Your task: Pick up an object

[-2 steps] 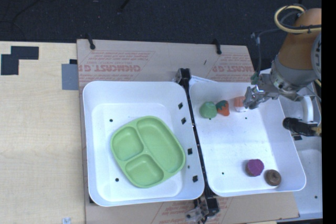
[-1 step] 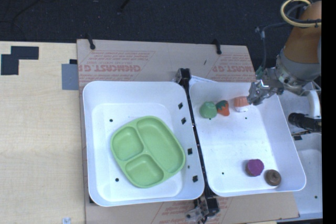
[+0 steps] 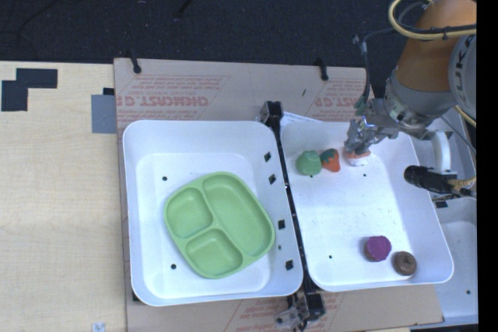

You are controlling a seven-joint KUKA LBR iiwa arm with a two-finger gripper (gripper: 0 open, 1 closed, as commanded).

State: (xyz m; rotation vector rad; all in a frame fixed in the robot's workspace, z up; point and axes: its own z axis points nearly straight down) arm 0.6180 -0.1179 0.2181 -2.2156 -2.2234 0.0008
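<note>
Cardboard sheet (image 3: 233, 93) under both bins, printed in red, upside down from this view — roughly "CHEMCAST GP". Left shallow white plastic bin (image 3: 140, 159) holding a pale green three-compartment plastic tray (image 3: 219, 224), lying flat. Right shallow white plastic bin (image 3: 424, 229) with a green rounded toy (image 3: 309, 162) touching a small orange-red toy (image 3: 331, 160) at the far left; a purple round toy (image 3: 377, 248) just beside a brown ring-shaped toy (image 3: 404, 263) at the near right. Grey two-finger gripper (image 3: 359, 148) lowered at the far side of the right bin, over a small white-and-orange object (image 3: 358, 159) — cannot tell whether spread or pressed together, nor whether pinching it.
</note>
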